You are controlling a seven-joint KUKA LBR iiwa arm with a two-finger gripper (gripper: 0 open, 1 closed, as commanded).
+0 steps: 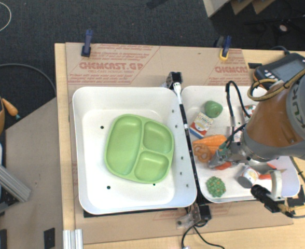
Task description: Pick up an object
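The right bin [292, 188] holds several small objects. A round green piece [212, 108] lies at the back, with a small white and red carton [201, 123] just in front of it. An orange item [208, 144] lies mid-bin, a bumpy green piece [215, 186] sits near the front rim, and a white and orange tube [260, 179] lies at the front right. My gripper [222, 158] is low in this bin, right at the near edge of the orange item, over a small red and grey piece. The bulky grey and orange wrist [269, 131] covers the bin's right half.
A green divided plate [139, 148] lies in the left bin [85, 139]. A black ridge [185, 131] runs between the two bins. Black cables [231, 100] loop over the right bin's back. Two clamps [86, 43] hold the cardboard at the bench's far edge.
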